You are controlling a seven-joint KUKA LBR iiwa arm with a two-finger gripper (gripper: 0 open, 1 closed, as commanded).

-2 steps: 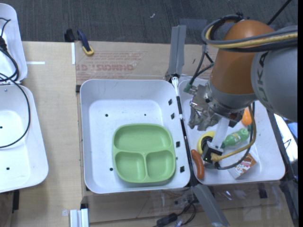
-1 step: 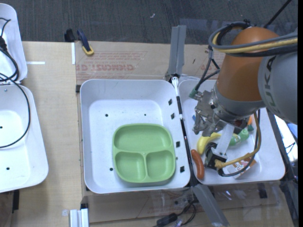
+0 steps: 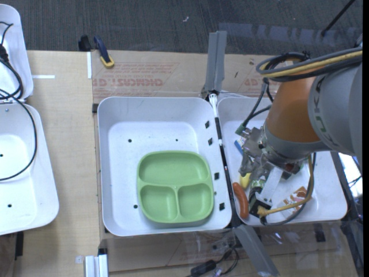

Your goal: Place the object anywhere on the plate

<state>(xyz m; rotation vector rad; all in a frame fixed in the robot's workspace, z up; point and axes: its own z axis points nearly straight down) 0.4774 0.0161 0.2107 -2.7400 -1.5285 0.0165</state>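
A light green plate (image 3: pixel 174 185) with three compartments lies in the left white bin (image 3: pixel 115 154). My gripper (image 3: pixel 252 175) reaches down into the right bin (image 3: pixel 328 206), at its left side. Just below it lie a red sausage-shaped object (image 3: pixel 240 199) and a small yellow piece (image 3: pixel 245 180). A blue item (image 3: pixel 237 148) pokes out to the left of the wrist. The big grey arm with its orange band (image 3: pixel 294 114) hides much of the right bin.
A grey divider (image 3: pixel 217 120) runs between the two bins. Cables (image 3: pixel 300 62) loop over the arm. A white and orange item (image 3: pixel 291 195) lies in the right bin near its front. Further white trays (image 3: pixel 17 172) sit at the far left.
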